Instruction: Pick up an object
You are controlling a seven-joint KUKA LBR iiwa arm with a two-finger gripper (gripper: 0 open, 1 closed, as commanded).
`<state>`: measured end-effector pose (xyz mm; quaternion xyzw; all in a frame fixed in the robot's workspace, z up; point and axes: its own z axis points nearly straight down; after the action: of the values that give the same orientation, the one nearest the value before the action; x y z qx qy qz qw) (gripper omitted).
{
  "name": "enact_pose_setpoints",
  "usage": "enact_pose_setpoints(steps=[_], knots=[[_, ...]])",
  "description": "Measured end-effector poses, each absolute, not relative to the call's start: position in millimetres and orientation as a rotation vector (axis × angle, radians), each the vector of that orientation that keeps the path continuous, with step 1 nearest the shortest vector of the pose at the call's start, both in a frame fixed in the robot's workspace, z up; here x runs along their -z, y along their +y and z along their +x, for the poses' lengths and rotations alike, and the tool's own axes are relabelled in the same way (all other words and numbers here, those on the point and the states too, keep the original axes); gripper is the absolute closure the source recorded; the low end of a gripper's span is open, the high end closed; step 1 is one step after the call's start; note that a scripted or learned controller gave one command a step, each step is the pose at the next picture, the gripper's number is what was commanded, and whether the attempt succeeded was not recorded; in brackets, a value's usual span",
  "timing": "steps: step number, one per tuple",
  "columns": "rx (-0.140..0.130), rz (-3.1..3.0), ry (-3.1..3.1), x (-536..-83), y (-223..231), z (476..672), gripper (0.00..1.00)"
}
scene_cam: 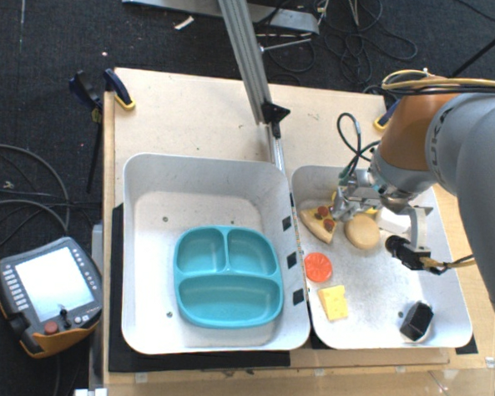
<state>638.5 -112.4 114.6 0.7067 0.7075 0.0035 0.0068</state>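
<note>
Right bin [440, 326]: gripper [345, 209] lowered for a pick, jaws' state impossible to tell, between pizza slice [319, 223] and tan bread roll [362, 233], both just below them.

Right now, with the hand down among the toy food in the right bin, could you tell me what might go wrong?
1. The hand sits between the pizza slice and the round bread-like piece, so it may nudge either instead of gripping.
2. The pizza slice lies beside the bin wall, which may block a clean approach.
</note>
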Motion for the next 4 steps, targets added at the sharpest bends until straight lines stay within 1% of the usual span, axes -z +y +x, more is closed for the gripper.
enact_pose_setpoints(steps=[1, 2, 3, 4], knots=[[-0.005, 2.218, 2.217, -174.6, -120.2, 637.0, 1.0], [-0.006, 2.215, 2.219, -220.1, -123.1, 644.3, 1.0], [-0.006, 2.214, 2.22, -269.0, -123.0, 645.8, 1.0], [-0.002, 2.214, 2.231, -273.1, -70.5, 640.4, 1.0]])
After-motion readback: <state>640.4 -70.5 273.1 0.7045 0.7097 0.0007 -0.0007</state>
